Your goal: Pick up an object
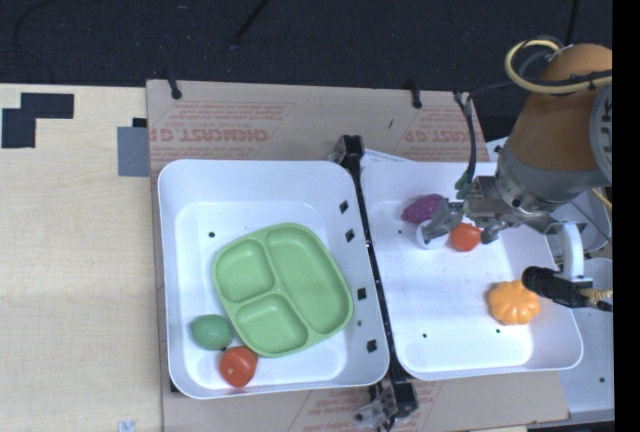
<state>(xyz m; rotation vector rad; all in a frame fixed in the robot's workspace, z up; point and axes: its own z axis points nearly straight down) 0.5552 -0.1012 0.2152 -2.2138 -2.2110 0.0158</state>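
White bins (190, 220) | cardboard sheet (260, 125) | wooden bench (70, 270) | dark floor (300, 0)

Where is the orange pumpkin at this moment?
In the camera view the orange pumpkin lies in the right bin, near its right wall, below and right of the gripper and the small red ball.

A green divided plate (283, 289) lies tilted in the left white bin (190, 190), with a green round thing (211, 331) just beside its lower left edge and a red tomato-like thing (238, 366) near that, below the plate.
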